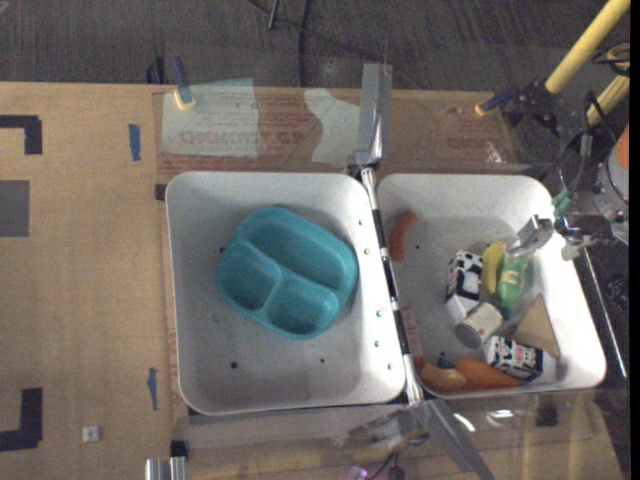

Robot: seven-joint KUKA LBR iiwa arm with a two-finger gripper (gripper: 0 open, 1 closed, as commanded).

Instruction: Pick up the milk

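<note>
Milk carton (519, 357) (white, black cow patches) lies on its side in the right bin (436, 206), near that bin's front right corner, well apart from the gripper (532, 236), which is near the bin's far right wall. Between them: a green item (511, 284), a yellow banana-like piece (493, 266) and a tan wedge (538, 324). A second cow-patterned carton (463, 274) stands left of the yellow piece. An orange carrot (486, 372) lies just left of the milk carton.

Gripper metallic, hanging above the green item; whether its fingers are spread or pressed together cannot be told. Nothing seen between them.

Left bin (200, 208) holds a teal divided tray (288, 270).
</note>
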